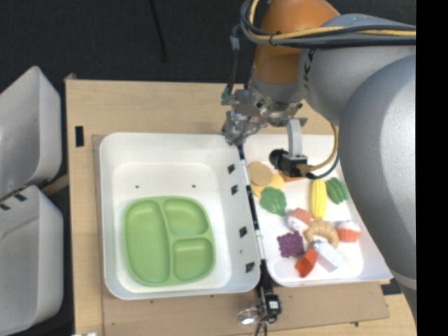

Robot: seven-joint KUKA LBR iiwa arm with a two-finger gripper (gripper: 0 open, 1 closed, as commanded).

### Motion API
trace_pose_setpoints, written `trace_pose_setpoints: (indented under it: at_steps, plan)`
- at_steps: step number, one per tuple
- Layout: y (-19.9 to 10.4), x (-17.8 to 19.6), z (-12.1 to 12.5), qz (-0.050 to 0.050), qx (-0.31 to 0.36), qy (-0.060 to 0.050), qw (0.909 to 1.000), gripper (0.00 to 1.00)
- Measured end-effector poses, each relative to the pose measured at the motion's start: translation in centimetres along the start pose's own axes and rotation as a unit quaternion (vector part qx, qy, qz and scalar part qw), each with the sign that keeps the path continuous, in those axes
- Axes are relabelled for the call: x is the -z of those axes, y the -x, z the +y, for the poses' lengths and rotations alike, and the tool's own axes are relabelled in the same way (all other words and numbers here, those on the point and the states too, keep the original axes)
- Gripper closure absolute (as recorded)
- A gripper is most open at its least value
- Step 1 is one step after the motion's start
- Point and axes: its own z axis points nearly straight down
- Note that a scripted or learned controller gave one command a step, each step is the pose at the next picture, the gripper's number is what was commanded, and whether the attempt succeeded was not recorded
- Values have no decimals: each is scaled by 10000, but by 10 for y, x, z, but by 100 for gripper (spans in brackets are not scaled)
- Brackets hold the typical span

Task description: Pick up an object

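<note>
So the gripper (240,126) hangs over the far end of the rim between the two bins; can't tell its grip. The toy food (311,226) sits piled in the right bin (371,261). A green tray (168,240) lies in the left bin (115,166).

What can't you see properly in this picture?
- Hand: too small and dark in the camera view to tell open from shut.
- Right bin: the grey arm covers its right side.
- Toy food pile: pieces overlap, so the small ones are hard to name.
</note>
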Motion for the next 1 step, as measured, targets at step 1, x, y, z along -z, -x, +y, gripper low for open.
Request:
trace_pose_setpoints:
  at_steps: [1]
  plan:
    - [-7,10,11,11,1,20,10000,100]
